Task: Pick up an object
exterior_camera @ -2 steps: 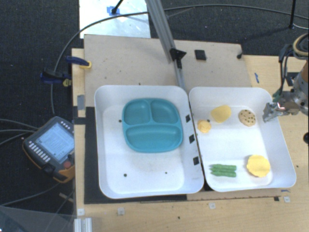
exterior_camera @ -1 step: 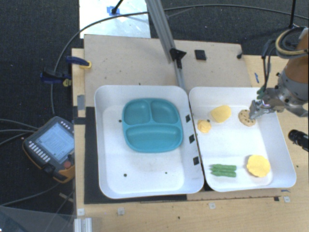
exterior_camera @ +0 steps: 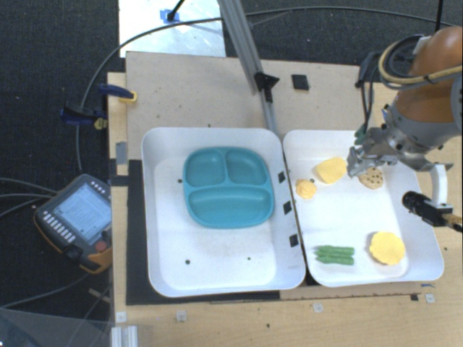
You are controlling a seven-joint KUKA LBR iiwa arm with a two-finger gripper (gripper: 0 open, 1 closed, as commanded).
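- The right bin (exterior_camera: 427,262) serves as the landmark; it sits on the bench (exterior_camera: 188,100) and touches the left bin (exterior_camera: 155,266) along a shared edge.
- The gripper (exterior_camera: 360,163) hangs over the far part of the right bin, at the end of the grey arm (exterior_camera: 423,118) with its orange band, which comes in over the bin's far right corner; whether the gripper is released or clenched cannot be told, since its tip blurs into the metal around it.
- A yellow wedge (exterior_camera: 330,170) lies in the far left part of the right bin, just beside the gripper; contact between the two cannot be made out.
- A speckled cookie (exterior_camera: 372,178) lies just right of the wedge, partly under the gripper.
- A small yellow lump (exterior_camera: 306,189) rests near the right bin's left wall, just below the wedge.
- A bunch of green beans (exterior_camera: 335,254) lies in the near part of the right bin; a round yellow disc (exterior_camera: 387,247) sits just right of the beans.
- A teal divided plate (exterior_camera: 228,186) rests in the left bin, well apart from the right bin's items.
- A handheld control pad (exterior_camera: 76,219) lies on the floor, far left of both bins.
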